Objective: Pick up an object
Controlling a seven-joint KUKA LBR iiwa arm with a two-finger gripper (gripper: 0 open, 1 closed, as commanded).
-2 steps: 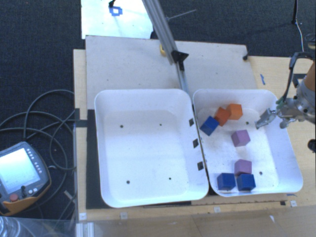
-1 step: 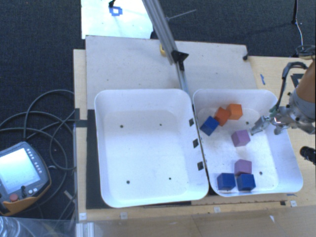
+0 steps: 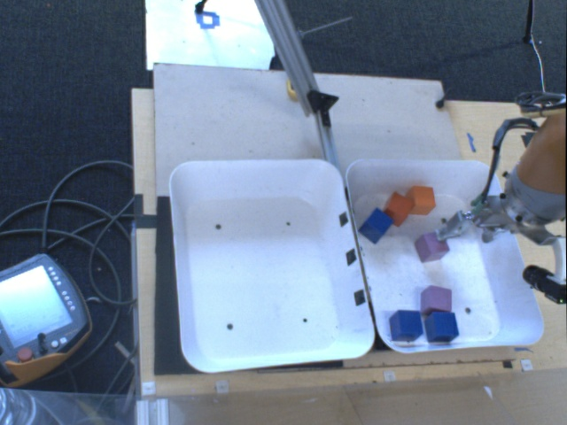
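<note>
Camera view, jaws (image 3: 454,227) touching purple cube (image 3: 431,247)

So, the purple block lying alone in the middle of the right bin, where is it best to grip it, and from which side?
Probably from straight above, closing on two opposite flat faces of the purple block. It is a small cube lying slightly turned, so the gripper should rotate to match its edges. Bare bin floor surrounds it, and the orange blocks stand apart from it.
</note>
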